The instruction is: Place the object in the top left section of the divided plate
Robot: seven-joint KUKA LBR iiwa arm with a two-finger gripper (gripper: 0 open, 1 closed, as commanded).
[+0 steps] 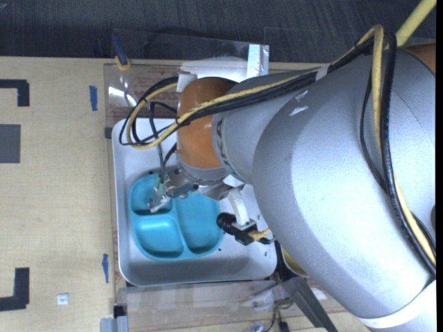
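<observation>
My arm (332, 164) grey, orange band (201, 126) above wrist. Plate (176, 227) bright blue, sits in white bin (124, 206). Cables (149, 116) above plate black and yellow.

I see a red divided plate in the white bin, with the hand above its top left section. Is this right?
Not quite: the camera view shows the divided plate is blue, not red. It lies in the white bin, and the hand is above its top left section.
</observation>
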